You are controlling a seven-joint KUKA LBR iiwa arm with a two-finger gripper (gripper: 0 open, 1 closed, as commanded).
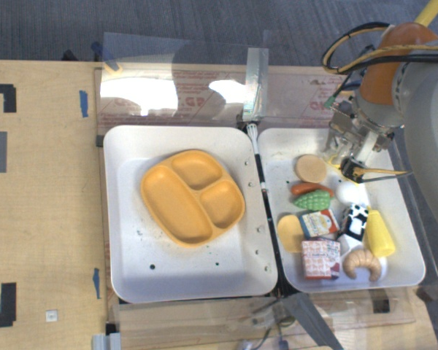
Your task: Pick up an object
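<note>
The two-finger gripper [350, 149], whose jaw state cannot be told from this slanted view, hovers just above the round tan bun-shaped toy [311, 168], and the crowded red-and-green toy [311, 191] just beyond could deflect a descent.

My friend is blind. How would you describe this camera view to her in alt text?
A grey robot arm reaches from the right, its pincer at the back of the right white bin, which holds toy foods: a croissant, a yellow corn cob and small cartons. The left white bin holds an orange divided plate.
</note>
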